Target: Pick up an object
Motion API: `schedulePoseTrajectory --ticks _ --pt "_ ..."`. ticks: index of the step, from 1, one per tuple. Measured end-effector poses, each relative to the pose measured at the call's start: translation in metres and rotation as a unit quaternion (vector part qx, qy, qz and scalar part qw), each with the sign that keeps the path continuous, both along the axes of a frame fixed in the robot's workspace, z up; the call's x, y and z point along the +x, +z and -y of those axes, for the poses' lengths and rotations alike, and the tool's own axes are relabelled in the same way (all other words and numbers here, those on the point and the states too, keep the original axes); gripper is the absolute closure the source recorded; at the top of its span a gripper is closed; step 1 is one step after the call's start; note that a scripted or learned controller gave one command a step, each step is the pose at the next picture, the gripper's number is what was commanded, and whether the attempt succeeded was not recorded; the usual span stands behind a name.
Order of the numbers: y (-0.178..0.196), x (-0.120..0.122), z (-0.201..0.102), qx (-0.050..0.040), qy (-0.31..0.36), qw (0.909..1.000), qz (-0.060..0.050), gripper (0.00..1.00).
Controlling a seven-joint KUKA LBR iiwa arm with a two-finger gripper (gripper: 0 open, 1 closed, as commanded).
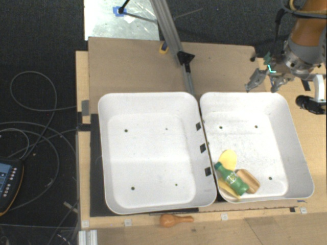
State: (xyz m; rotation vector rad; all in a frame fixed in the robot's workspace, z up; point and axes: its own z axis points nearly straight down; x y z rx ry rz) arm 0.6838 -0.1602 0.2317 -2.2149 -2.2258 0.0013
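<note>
Up at the far right corner of the right bin (291, 117), the pincer (265, 81) hangs above the bin's back rim with its two fingers spread apart and nothing between them. The grey arm with its orange band (308, 32) comes in from the right edge. Well apart from it, in the near left corner of that same bin, three things lie bunched together and touching: a green bottle (232, 179) lying on its side at a slant, a yellow piece (228, 160) just behind its cap end, and a tan wooden block (249, 180) against its right side. The left bin (110, 137) sits beside the right one, the two rims meeting down the middle. On the brown worktop (133, 65) in front of the bins, an orange pear-shaped toy (175, 219) lies on its side.
</note>
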Motion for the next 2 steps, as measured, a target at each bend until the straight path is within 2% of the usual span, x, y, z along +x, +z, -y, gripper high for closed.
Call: schedulePoseTrajectory --ticks 1,2 --pt "0.003 0.001 0.000 -0.0009 0.001 1.0000 0.002 0.00" --pt "-0.042 0.007 0.004 -0.0006 0.001 1.0000 0.000 0.00"
